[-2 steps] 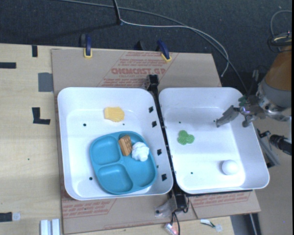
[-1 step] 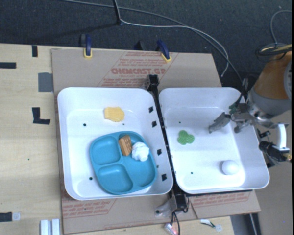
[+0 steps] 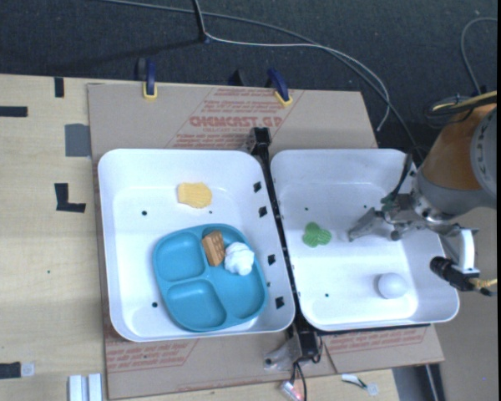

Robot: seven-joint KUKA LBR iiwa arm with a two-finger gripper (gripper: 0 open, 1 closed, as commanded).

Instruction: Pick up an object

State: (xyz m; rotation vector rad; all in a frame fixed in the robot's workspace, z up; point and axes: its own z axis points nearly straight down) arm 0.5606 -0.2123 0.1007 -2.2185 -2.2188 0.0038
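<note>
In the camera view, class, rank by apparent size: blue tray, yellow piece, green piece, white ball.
1. Blue tray, clearly largest.
2. Yellow piece, slightly bigger.
3. Green piece and white ball look alike; unranked.

The arm point(image 3: 463, 161) is round and grey, with an orange band just above the hand point(image 3: 369, 224) (thin grey metal). A black part with a white piece sits beside it.
</note>
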